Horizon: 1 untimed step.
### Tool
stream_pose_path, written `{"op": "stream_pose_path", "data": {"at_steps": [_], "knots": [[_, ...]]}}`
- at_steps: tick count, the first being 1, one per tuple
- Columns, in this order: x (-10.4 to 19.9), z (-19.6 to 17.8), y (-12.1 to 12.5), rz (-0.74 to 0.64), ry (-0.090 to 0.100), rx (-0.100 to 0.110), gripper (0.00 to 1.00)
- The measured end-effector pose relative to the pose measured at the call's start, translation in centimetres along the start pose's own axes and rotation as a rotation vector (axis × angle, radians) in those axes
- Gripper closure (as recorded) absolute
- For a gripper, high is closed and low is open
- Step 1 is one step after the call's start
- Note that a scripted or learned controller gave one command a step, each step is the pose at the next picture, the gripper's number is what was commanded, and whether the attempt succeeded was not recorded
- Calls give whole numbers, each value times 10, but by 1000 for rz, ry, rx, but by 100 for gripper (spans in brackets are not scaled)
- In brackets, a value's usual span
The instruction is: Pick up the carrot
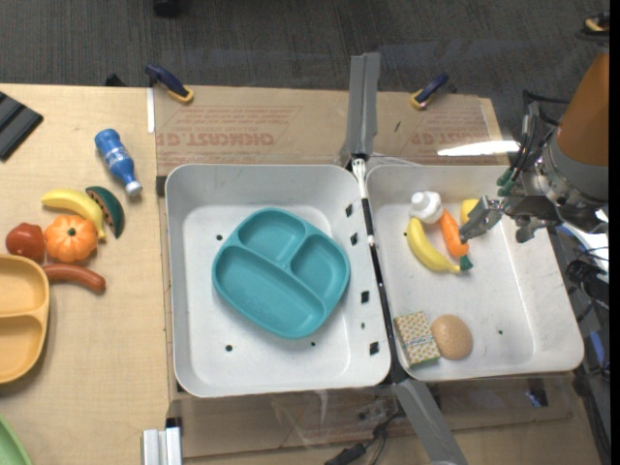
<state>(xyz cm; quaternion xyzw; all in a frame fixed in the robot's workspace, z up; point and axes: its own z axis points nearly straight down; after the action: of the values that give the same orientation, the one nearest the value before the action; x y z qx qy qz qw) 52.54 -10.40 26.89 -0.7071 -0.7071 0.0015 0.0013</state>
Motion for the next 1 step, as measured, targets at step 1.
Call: {"op": "stream_pose_path", "data": {"at_steps": [1], "knots": [[-58,50,28,-153,0,-2,0]]}}
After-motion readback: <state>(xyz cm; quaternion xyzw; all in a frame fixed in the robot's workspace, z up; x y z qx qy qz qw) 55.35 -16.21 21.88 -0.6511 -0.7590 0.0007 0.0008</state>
